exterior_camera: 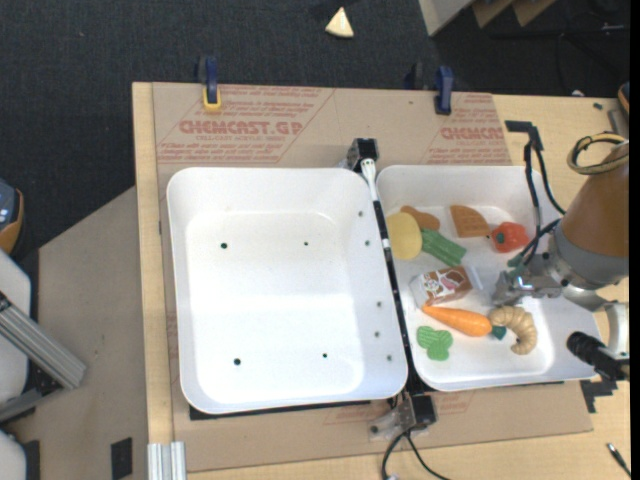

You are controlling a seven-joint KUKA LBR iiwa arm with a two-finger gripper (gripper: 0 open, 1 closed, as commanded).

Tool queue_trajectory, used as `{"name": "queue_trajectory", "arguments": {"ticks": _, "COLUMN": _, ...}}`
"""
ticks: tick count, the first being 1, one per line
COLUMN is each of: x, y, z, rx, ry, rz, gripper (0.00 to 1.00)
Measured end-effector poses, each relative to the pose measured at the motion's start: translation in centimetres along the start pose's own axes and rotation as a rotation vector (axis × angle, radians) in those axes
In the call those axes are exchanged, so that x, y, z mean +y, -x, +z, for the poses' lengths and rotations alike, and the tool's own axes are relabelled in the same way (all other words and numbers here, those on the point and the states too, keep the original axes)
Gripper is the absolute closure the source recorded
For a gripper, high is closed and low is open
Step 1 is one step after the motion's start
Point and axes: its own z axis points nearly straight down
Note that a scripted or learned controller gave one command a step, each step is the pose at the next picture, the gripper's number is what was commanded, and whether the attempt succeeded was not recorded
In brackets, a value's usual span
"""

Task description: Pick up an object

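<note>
Brown board covers the worktop [300, 108], printed with red lettering and held by two blue clamps [209, 73] along its upper edge. Dark carpet surrounds it across the top and left of the frame.

Left bin [200, 218], white and shallow, takes up the middle of the frame, with four small dark dots on its floor. Right bin [420, 178] sits touching it along a shared rim and holds all the small things.

From the right edge the arm [600, 228] reaches in, its orange band at the middle right and grey wrist below it. The pincer [512, 286] hangs over the right-hand part of the right bin, just above the croissant; whether its fingers are open or shut I cannot tell, and nothing can be seen between them.

Inside the right bin: a carrot [458, 319] lies across the lower middle, its tip near the croissant [518, 328] at the lower right. A green cucumber [441, 245] lies slantwise beside a yellow lemon [403, 235] at the upper left. A brown packet [446, 286] rests in the centre, just above the carrot. An orange-brown slab [468, 220] lies at the top, with a red tomato [510, 236] just to its right. A small green piece [434, 342] sits at the lower left, below the carrot.
</note>
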Motion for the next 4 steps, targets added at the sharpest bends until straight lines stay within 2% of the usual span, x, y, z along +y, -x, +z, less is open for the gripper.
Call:
{"name": "queue_trajectory", "arguments": {"ticks": 1, "x": 0.3, "y": -0.1, "z": -1.1, "rx": -0.002, "ry": 0.007, "rz": -0.001, "gripper": 1.0}}
{"name": "queue_trajectory", "arguments": {"ticks": 2, "x": 1.3, "y": -4.5, "z": -20.3, "rx": -0.006, "ry": 0.026, "rz": -0.009, "gripper": 1.0}}
{"name": "queue_trajectory", "arguments": {"ticks": 3, "x": 1.2, "y": -7.3, "z": -39.2, "rx": -0.006, "ry": 0.027, "rz": -0.008, "gripper": 1.0}}
{"name": "queue_trajectory", "arguments": {"ticks": 4, "x": 1.3, "y": -12.7, "z": -27.8, "rx": 0.001, "ry": -0.004, "rz": -0.008, "gripper": 1.0}}
